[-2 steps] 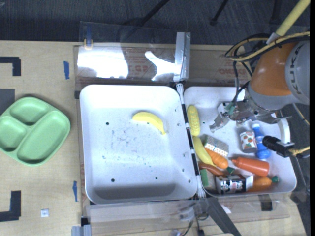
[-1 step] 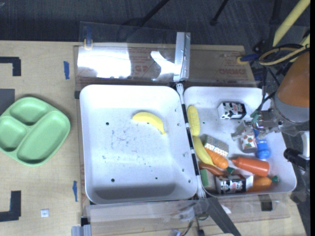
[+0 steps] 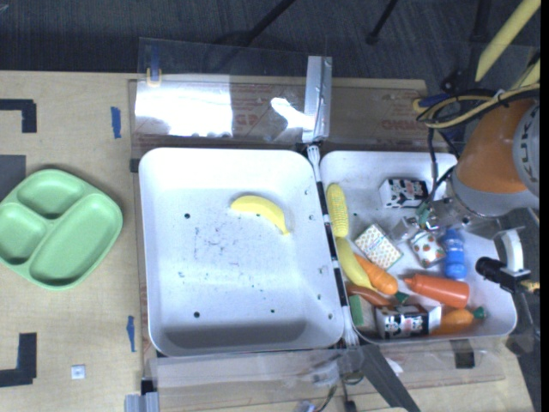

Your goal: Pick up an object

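I am reading this as the reaching step, with nothing lifted yet. Nearest me, along the lower right of the frame, the right bin (image 3: 506, 320) is crowding its toys against the bottom wall: a dark can (image 3: 403, 323) lying flat, an orange bottle (image 3: 437, 288) beside it, and a carrot (image 3: 376, 273) leaning on a long yellow piece by the divider. Just above them a checkered packet (image 3: 377, 247) and a small blue bottle (image 3: 453, 256) are sitting close together, with a corn cob (image 3: 337, 210) running up the divider and a black-and-white box (image 3: 403, 191) toward the top.

The arm (image 3: 502, 157) is hanging over the right side of that bin, and the tool (image 3: 429, 220) is sitting low among the clutter near the small bottle; I cannot tell how far open it is or whether it is gripping anything.

My judgement: the next move is calling for a clean vertical approach onto one separated item, since the pieces are touching and the walls are tight.

The left bin (image 3: 171, 316) is offering far more room, with only a banana (image 3: 262, 210) near its upper middle. At far left a green tray (image 3: 56, 226) is resting on the surface (image 3: 69, 118).
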Robot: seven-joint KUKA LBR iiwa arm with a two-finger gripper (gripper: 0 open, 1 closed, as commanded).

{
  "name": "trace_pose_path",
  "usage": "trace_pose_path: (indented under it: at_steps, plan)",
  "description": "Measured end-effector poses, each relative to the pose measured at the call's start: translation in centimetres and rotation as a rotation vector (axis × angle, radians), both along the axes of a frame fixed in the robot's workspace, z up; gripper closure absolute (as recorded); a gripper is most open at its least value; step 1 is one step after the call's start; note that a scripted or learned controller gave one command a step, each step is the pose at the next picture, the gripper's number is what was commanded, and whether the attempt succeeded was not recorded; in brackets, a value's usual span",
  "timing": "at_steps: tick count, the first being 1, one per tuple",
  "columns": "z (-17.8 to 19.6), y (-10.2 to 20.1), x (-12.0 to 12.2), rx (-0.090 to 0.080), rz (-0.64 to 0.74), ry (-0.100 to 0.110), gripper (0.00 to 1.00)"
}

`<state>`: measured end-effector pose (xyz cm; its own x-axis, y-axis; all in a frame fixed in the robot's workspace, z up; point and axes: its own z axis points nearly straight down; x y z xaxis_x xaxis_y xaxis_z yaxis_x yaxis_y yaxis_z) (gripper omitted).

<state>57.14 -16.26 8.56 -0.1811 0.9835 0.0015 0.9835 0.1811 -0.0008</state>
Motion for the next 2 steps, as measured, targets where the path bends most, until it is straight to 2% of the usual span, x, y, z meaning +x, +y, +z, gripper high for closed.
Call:
trace_pose_path:
  at_steps: [1, 2]
  plan:
    - [0.1, 0.4, -2.7, -0.002, 0.196, -0.006, 0.00]
    - [6.1, 0.0, 1.4, -0.002, -0.165, 0.003, 0.00]
